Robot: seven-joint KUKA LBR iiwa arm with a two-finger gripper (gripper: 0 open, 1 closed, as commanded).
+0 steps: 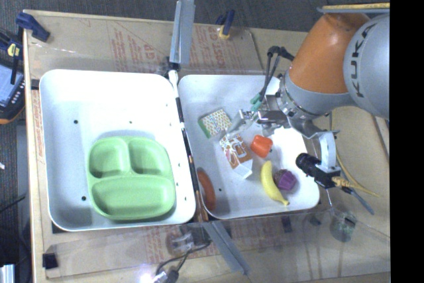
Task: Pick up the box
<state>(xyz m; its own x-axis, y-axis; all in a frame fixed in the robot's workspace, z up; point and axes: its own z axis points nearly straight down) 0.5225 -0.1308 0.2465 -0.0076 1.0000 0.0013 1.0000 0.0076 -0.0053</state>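
The box (235, 151), a small printed carton, is lying tilted in the right bin (199, 93), roughly at its middle, and everything else here is best placed against it. The gripper (255, 117) is hanging just above and to the right of the box, at the end of the grey arm (331, 69); its metal parts are merging with the cables around it, so I cannot tell how wide it is standing or whether it has anything in hold. Nothing is visibly lifted, and the box is looking as if it is resting on the bin floor.

The risk is lying in the crowding. An orange cup (262, 145) is sitting right beside the box on its right (perhaps touching it), a green patterned packet (215, 121) is lying just up and left of it, and a banana (271, 183) with a purple piece (286, 179) is lying below and to its right. A descent slightly off to the right is likely to be catching the cup instead, or pushing the box askew. The box's slant is also making a clean grip across its narrow sides uncertain; it could be slipping or pivoting out.
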